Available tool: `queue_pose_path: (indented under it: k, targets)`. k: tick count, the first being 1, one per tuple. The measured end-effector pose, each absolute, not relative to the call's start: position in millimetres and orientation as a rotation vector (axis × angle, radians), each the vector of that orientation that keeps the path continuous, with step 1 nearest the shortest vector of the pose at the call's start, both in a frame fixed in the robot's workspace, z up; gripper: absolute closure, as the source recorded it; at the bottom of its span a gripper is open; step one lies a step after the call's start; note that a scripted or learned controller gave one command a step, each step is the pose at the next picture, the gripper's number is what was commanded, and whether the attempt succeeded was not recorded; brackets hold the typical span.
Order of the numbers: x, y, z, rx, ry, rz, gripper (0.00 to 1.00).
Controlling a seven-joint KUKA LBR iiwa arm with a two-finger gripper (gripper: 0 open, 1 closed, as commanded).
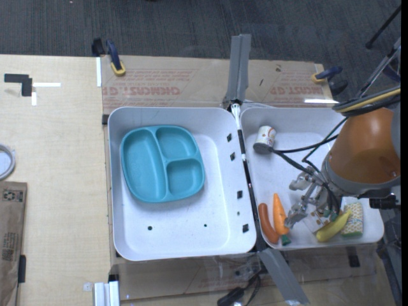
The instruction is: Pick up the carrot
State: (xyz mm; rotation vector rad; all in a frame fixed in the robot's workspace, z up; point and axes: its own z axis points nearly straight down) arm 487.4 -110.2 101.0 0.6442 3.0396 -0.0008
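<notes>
The carrot [278,213] lies in the right bin [299,123], near its front left corner, just beside a red sausage-like toy [267,224] on its left. Its long axis runs roughly front to back: the pointed tip aims away toward the bin's far wall and the green stub sits at the near end.

The gripper [305,204] hangs low over the same bin, just right of the carrot. I judge it is set there for a grasp across the carrot's narrow width. Whether the jaws are open or closed I cannot tell, and nothing is visibly held between them.

A banana [333,227] and a corn cob [352,218] crowd the front right. A small cup [264,138] lies further back. The left bin [167,245] carries a blue divided plate [162,163].
</notes>
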Motion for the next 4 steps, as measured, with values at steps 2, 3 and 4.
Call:
queue_pose_path:
  k: [2, 3, 4]
  targets:
    - [479.6, -119.9, 91.9, -0.559, 3.09, 0.002, 0.0]
    - [481.2, -119.6, 101.2, -0.552, 3.087, 0.003, 1.0]
    - [514.1, -54.1, 196.0, -0.52, 3.085, -0.015, 1.0]
